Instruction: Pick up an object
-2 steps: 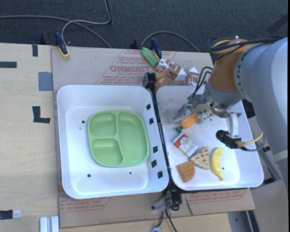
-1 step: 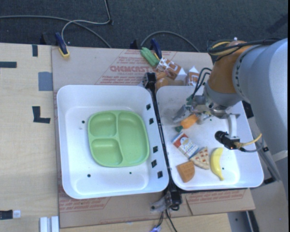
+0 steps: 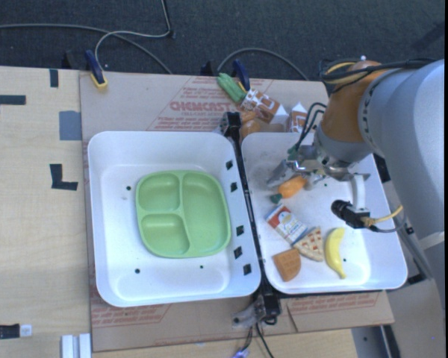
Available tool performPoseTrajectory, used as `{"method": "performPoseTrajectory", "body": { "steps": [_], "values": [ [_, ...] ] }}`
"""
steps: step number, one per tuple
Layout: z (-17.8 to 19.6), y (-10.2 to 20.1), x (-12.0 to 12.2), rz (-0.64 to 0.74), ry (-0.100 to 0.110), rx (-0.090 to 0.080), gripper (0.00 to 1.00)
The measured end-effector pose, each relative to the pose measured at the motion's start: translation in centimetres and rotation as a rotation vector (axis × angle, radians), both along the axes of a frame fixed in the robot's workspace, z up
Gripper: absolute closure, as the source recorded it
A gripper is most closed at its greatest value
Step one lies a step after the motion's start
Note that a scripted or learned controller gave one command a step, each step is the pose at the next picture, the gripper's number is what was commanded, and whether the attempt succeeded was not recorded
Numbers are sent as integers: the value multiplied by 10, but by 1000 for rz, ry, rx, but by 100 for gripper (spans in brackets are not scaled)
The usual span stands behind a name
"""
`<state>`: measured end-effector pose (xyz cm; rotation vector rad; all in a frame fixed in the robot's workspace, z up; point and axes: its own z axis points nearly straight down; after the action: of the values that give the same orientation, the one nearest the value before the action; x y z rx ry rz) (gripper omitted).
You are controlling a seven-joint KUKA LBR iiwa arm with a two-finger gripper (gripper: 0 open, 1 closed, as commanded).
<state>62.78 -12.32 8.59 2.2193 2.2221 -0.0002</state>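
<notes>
My gripper [image 3: 286,173] hangs low over the upper left part of the right bin [image 3: 388,274], at the end of the grey arm with its orange band. An orange carrot-like piece [image 3: 292,187] lies right below the gripper, touching or nearly touching it. Further forward in the same bin are a small white and red carton [image 3: 286,223], a pizza slice [image 3: 312,243], a yellow banana [image 3: 334,253] and a brown piece of toast [image 3: 287,264].
The left bin [image 3: 112,274] holds a green divided plate [image 3: 183,212]. Behind the bins, on the cardboard, lie a green item [image 3: 231,88] and small cartons [image 3: 261,109]. Cables run past the bins' far edge.
</notes>
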Motion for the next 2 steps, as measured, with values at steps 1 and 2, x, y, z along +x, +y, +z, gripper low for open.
{"method": "performPoseTrajectory", "body": {
  "steps": [1, 2],
  "values": [
    [0, 8, -7, 0, -3, -2, 0],
    [0, 11, -9, -1, -3, -3, 0]
  ]
}}
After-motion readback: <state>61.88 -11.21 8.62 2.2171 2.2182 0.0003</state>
